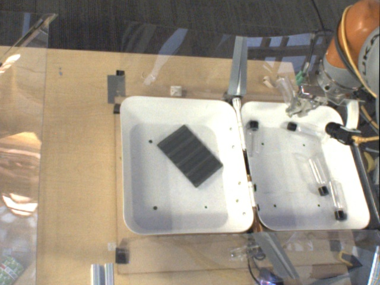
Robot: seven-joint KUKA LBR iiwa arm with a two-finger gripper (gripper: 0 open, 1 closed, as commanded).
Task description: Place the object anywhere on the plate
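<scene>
In the left bin [136, 159] on the desk [71, 159], the dark ribbed plate [190, 155] lies flat. Clear capped tubes [323, 177] lie in the right bin [285, 212], below the gripper [297, 107] at the bin's far edge. Whether the fingers are apart or together cannot be told.

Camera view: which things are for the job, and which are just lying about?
For the job:
dark ribbed plate in the left bin
clear tubes with black caps in the right bin
tool over the right bin's far edge

Just lying about:
small white cube on the bench
black block on the bench
</scene>
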